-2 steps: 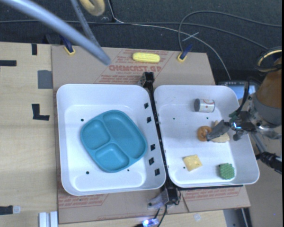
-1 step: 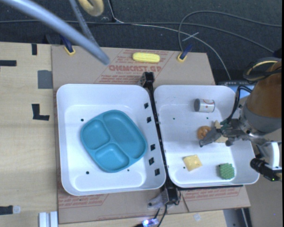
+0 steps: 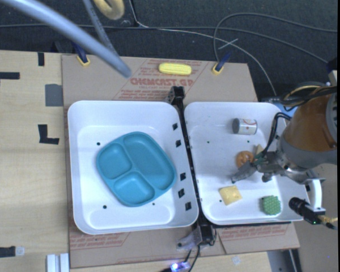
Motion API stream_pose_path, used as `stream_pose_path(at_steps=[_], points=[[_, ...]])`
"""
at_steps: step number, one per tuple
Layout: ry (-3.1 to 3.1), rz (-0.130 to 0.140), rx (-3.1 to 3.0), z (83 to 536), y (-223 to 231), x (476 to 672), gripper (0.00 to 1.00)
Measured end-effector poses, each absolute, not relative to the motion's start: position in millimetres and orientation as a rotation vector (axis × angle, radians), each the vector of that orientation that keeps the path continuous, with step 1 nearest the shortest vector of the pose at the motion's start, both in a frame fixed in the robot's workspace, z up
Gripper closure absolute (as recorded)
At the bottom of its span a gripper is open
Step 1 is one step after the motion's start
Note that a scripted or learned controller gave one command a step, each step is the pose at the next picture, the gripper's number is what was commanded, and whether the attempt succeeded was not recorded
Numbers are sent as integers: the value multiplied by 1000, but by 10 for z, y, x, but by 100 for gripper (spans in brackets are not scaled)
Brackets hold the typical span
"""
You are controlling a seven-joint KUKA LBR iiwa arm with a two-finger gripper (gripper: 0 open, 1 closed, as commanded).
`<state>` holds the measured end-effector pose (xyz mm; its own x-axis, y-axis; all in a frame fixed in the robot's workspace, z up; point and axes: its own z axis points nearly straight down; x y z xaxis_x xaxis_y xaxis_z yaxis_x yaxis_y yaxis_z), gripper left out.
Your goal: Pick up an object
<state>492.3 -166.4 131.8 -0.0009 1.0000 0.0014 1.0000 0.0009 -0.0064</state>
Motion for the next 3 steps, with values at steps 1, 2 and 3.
stream_pose_path(at_steps=[1,2,3], points=[[-2221,2,-2218,1438,-1664,4933,100],[-2226,-2,-2223,1954,-1711,5035,100],[-2227,-3,-2223,2545,-1730,5129,100]])
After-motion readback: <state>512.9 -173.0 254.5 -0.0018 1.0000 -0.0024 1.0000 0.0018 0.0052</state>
